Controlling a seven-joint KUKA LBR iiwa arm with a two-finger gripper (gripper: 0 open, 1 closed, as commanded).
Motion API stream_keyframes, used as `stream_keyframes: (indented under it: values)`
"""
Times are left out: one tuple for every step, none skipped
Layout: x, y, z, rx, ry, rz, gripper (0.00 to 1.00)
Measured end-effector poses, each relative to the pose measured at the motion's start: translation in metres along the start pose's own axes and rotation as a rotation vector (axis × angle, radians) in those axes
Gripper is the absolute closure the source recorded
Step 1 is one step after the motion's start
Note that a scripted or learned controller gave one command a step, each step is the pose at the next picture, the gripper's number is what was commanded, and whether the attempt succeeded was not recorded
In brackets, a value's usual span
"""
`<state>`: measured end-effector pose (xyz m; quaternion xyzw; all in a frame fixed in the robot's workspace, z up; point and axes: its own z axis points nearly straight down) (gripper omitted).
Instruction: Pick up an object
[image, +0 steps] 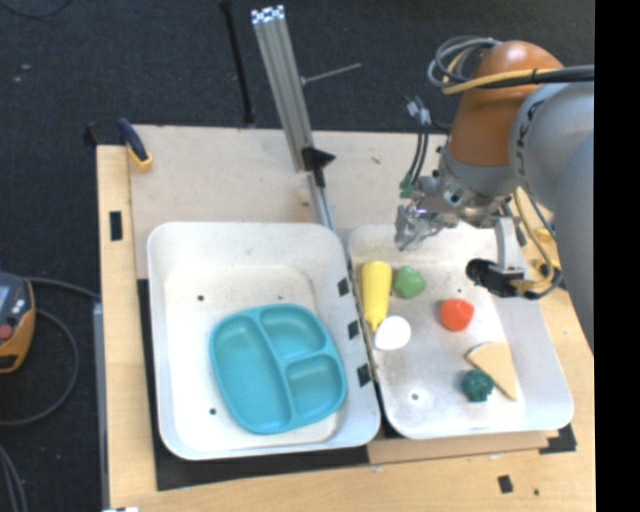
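The right bin (540, 385) holds several small items: a yellow banana-like piece (375, 288), a green ball (408, 282), a white ball (392, 332), a red-orange fruit (456, 314), a tan wedge (497, 366) and a dark green lump (476, 385). My gripper (413, 228) hangs over the far left corner of that bin, just above and behind the green ball and the yellow piece. Nothing shows between its fingers.
The left bin (180, 250) carries a blue divided plate (279, 366). A grey metal post (290, 100) rises behind the bins, with a black clamp (318, 160) on it. Black cable (505, 280) loops off the wrist over the right bin's far edge.
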<state>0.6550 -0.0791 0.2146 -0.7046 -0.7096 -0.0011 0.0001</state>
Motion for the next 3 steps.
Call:
stream_keyframes:
  values:
    - [0.048, -0.013, 0.004, 0.002, 0.000, 0.001, 1.00]
    - [0.107, -0.024, 0.001, 0.001, 0.000, -0.001, 1.00]
    - [0.155, -0.042, -0.020, 0.000, 0.001, -0.001, 1.00]
